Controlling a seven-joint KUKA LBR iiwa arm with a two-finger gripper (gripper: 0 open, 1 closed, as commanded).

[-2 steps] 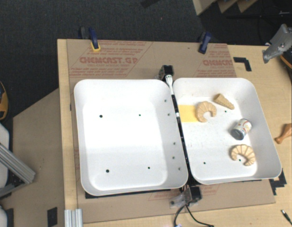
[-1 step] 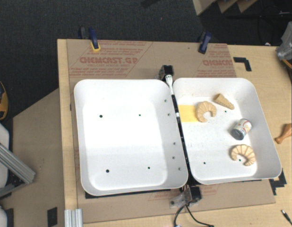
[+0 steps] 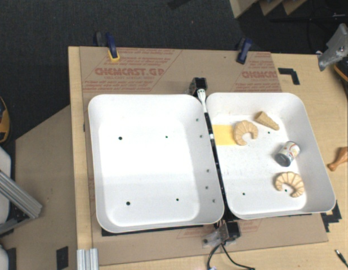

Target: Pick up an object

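Observation:
The right bin [image 3: 258,202] holds several small objects. A tan croissant-shaped piece [image 3: 245,132] lies near its upper middle, touching a flat yellow rectangle [image 3: 221,134] by the bin's left wall. Just right of and behind them sits a tan wedge [image 3: 266,120]. A small grey and white cylinder [image 3: 286,153] lies on its side toward the right wall. A second croissant-shaped piece [image 3: 290,184] rests near the front right corner. All of them lie apart from one another except the croissant and the yellow piece.
The left bin [image 3: 146,162] adjoins the right one along a black hinge strip [image 3: 210,145]. Both sit on a cardboard sheet [image 3: 163,66] held by blue clamps [image 3: 111,45]. A brown object [image 3: 338,161] lies outside the right bin. A grey metal part [image 3: 333,48] stands at the top right.

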